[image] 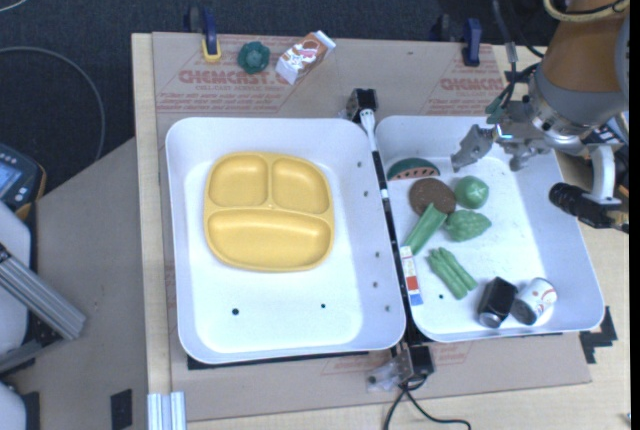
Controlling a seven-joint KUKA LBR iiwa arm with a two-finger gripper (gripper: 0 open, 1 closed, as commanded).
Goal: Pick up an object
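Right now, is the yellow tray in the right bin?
No, the yellow tray lies in the left bin; the right bin holds the small items.

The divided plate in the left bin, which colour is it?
Yellow; the divided plate shows clearly in the camera view.

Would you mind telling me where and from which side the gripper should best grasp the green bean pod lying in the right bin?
Grip the green bean pod across its narrow middle, coming straight down; it lies flat and apart from its neighbours.
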